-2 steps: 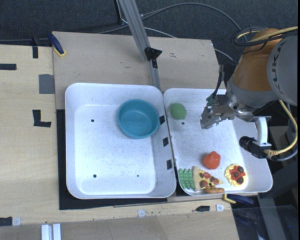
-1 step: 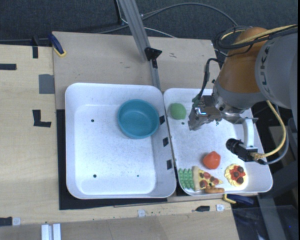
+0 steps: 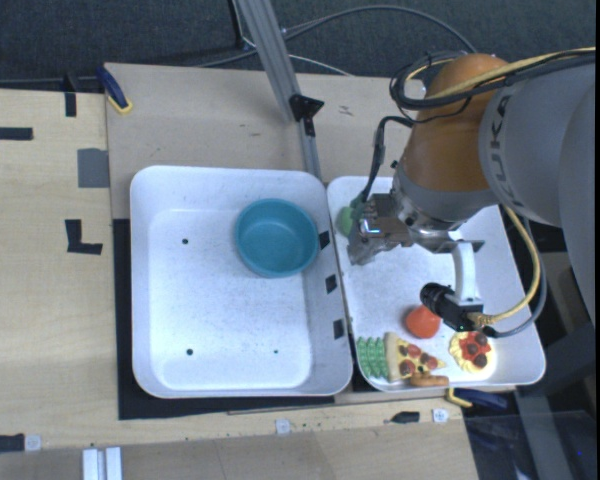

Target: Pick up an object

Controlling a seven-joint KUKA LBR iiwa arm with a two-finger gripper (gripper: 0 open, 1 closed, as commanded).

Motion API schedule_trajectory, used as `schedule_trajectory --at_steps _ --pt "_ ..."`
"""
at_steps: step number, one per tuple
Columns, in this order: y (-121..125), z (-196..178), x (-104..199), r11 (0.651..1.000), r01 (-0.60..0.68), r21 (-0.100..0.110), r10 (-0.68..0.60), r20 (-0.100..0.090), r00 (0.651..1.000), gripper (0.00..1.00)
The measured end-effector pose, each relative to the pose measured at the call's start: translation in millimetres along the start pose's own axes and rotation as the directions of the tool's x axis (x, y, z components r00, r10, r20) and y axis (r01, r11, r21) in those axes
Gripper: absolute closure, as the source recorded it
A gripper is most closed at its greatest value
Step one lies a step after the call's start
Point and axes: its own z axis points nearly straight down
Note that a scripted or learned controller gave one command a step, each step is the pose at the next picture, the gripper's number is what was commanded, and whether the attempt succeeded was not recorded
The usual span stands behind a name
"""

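Observation:
My gripper (image 3: 366, 242) hangs low over the far left part of the right bin (image 3: 400, 288), close to the wall between the two bins. A small green object (image 3: 346, 218) lies right at the gripper's left side, partly hidden by it; I cannot tell whether it is touched. A red ball (image 3: 420, 321) rests near the bin's front. A toy pizza slice (image 3: 410, 360) with a green edge lies at the front left corner, and a yellow and red toy piece (image 3: 471, 352) lies to its right. A blue bowl (image 3: 276, 237) stands in the left bin (image 3: 180, 308).
A grey pole (image 3: 280, 68) slants down from the top to the gap between the bins. The arm's orange and grey body (image 3: 460, 148) covers the right bin's far side. The bench (image 3: 40, 298) spreads out to the left of the bins.

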Motion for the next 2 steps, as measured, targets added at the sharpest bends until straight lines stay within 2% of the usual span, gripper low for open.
schedule_trajectory --at_steps 2 --pt "-27.3 16.1 91.1 1.000 -0.001 0.001 0.001 0.001 1.000 1.00"
